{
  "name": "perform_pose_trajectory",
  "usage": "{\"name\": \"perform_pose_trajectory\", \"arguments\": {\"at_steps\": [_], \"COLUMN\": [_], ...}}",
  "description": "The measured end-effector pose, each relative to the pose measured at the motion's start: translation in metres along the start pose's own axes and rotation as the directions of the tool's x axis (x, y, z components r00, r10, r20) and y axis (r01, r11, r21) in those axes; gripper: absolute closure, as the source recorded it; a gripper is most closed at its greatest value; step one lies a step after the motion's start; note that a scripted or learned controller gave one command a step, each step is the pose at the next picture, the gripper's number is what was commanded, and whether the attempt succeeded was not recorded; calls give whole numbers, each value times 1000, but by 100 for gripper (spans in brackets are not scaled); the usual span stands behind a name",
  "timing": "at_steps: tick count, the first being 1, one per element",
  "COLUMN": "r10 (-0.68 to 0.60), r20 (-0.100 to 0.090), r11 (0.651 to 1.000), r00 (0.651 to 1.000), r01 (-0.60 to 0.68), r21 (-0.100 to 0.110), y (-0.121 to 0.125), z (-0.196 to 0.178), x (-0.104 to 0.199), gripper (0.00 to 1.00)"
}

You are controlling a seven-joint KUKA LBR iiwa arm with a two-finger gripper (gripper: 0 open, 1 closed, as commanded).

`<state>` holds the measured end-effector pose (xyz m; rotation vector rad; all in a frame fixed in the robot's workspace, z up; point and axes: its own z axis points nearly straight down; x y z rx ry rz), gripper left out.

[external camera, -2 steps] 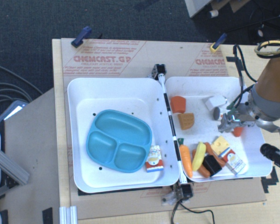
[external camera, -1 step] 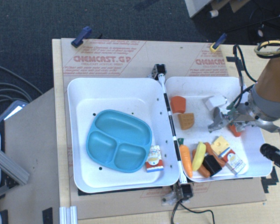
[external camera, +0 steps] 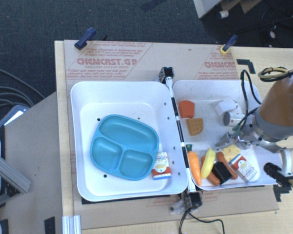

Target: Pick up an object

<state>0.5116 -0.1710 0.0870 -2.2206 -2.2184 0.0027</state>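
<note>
The right bin (external camera: pixel 205 89) holds several toy foods. An orange cup (external camera: pixel 186 108) and a tan cracker (external camera: pixel 195 126) lie at its left. A white and grey piece (external camera: pixel 227 110) sits toward the back. Along the front lie a carrot (external camera: pixel 194 167), a yellow banana (external camera: pixel 208 163), a black block (external camera: pixel 220 171), a red sausage (external camera: pixel 223 161), a yellow cheese wedge (external camera: pixel 230 151) and a red and white box (external camera: pixel 244 167). My gripper (external camera: pixel 230 139) reaches in from the right, low over the bin, just behind the cheese wedge. Nothing shows clearly in its grasp.
The left bin (external camera: pixel 83 130) carries a blue divided plate (external camera: pixel 124 146) and a small printed carton (external camera: pixel 161 165) by its front right corner. A black-clipped divider (external camera: pixel 175 112) separates the bins. The arm's orange band (external camera: pixel 282 101) hangs over the right bin's right rim.
</note>
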Motion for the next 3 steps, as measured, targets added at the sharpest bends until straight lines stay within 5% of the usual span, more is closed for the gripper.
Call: {"name": "perform_pose_trajectory", "arguments": {"at_steps": [1, 2, 3], "r10": [0, -3, -2], "r20": [0, -1, 0], "r11": [1000, 1000, 1000], "r00": [1000, 1000, 1000], "r01": [0, 3, 2], "r21": [-3, -3, -2], "y": [1, 1, -33], "z": [-10, -97, -174], "x": [0, 143, 174], "gripper": [100, 100, 100]}}
